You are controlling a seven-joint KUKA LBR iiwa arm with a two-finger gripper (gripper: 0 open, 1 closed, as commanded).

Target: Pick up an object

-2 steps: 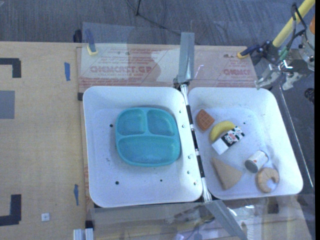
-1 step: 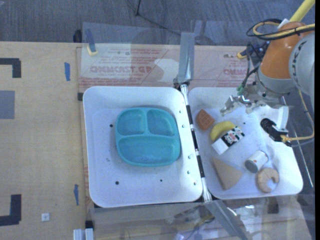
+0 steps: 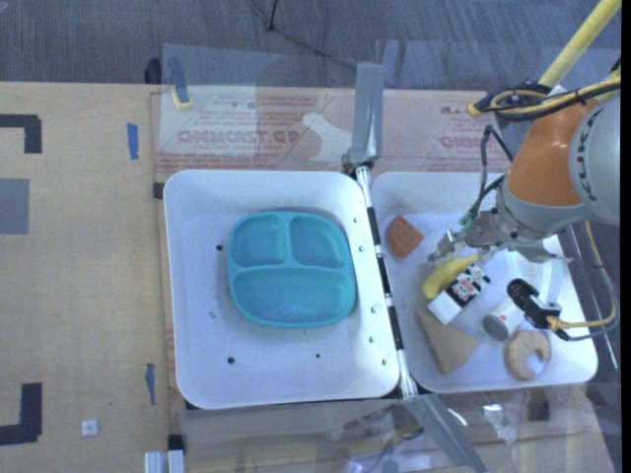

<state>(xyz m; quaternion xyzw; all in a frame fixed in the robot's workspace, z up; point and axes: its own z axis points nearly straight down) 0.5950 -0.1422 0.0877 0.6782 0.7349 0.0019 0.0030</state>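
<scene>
We see the gripper (image 3: 471, 247) low in the right bin (image 3: 582, 368), at the upper end of a yellow banana (image 3: 443, 275). The banana lies just toward seven o'clock from the gripper, with its long axis running from one o'clock to seven o'clock. Whether they touch, we cannot tell, nor how the gripper is set. A black-and-white block (image 3: 459, 291) sits just beside the banana at five o'clock. The left bin (image 3: 187, 363) holds a teal divided plate (image 3: 292, 268), well apart from the arm.
</scene>
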